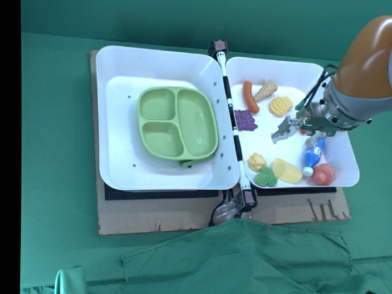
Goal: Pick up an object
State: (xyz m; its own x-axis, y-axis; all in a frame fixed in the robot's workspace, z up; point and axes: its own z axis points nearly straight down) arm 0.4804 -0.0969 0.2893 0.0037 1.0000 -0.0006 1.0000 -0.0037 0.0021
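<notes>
The right bin (343, 164) holds several toy foods: a red sausage (247, 92), a tan cob (266, 90), a yellow corn piece (280, 106), purple grapes (245, 120), a small yellow piece (256, 162), a green leafy piece (266, 177), a yellow wedge (286, 171), a blue bottle (312, 157) and a red tomato (323, 174). My gripper (282, 131) hangs over the bare middle of this bin, right of the grapes and below the corn piece. It looks open, with nothing between its fingers. The wrist hides part of the bin's right side.
The left bin (116, 72) holds a green three-part plate (177, 124). A black-and-white divider (231, 121) with clamps runs between the bins. Brown cardboard (122, 219) lies under both, and green cloth covers the bench front.
</notes>
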